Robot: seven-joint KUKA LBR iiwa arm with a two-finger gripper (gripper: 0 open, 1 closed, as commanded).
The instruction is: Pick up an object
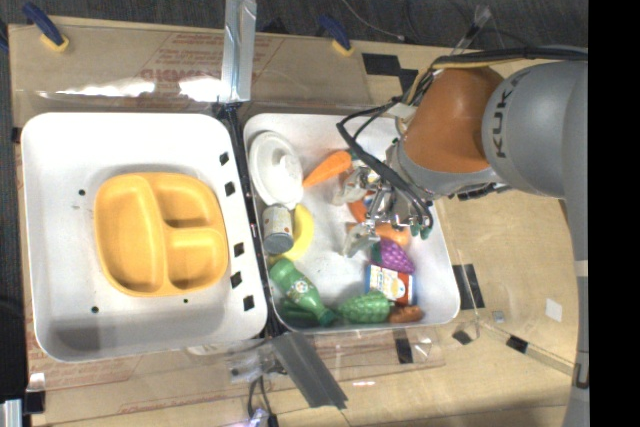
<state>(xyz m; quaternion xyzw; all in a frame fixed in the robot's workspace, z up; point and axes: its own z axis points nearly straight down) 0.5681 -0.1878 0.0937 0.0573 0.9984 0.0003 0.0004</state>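
Observation:
My gripper [372, 213] reaches down into the right bin [440, 260] from the right, under the orange band [450, 120] of the arm. It hangs over the middle of the bin's pile, beside a small orange piece [357, 211]. An orange carrot [327, 168] lies just to its upper left. Purple grapes [396, 256] and a blue and orange juice box [391, 285] sit right below it. A white cup [274, 167], a tin can [277, 229] on a yellow banana [302, 227], a green bottle [296, 287] and a green vegetable [364, 309] fill the bin's left and bottom.
The left bin [50, 215] holds a yellow divided plate [160, 233]. A metal bracket [238, 50] stands at the top between the bins. Black cables [375, 120] loop from the wrist over the right bin's upper edge. Brown cardboard [520, 315] covers the bench around the bins.

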